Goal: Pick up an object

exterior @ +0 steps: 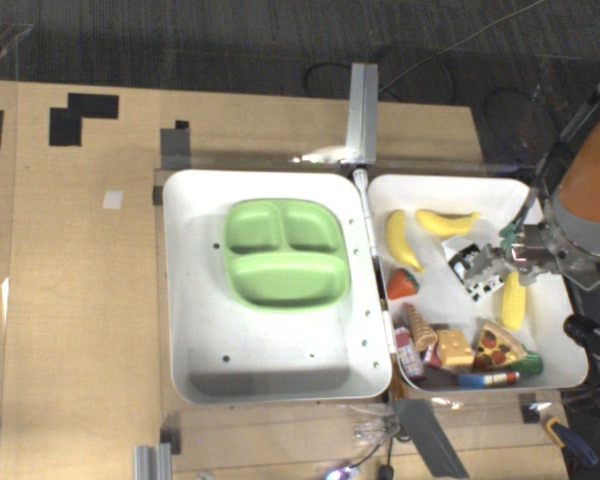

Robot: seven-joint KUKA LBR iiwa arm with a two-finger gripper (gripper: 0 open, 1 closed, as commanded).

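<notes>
The right bin (570, 353) holds toy food. A yellow banana (402, 240) lies at its left, and a second banana (445, 222) lies near the back. A red strawberry (402, 284) sits by the left wall. A yellow corn cob (514, 303) lies right of centre. Along the front edge are a pizza slice (497, 346), a tan bread piece (454, 348) and a brown-wrapped bar (416, 326). My gripper (477, 271) hangs low over the middle of this bin, between the bananas and the corn cob, and I see nothing held in it.
The left bin (195, 368) holds a green divided plate (283, 251). A metal post (363, 118) stands behind the seam between the bins. A blue and red pen-like item (485, 378) lies at the right bin's front edge. The arm's orange band (592, 173) is at the right.
</notes>
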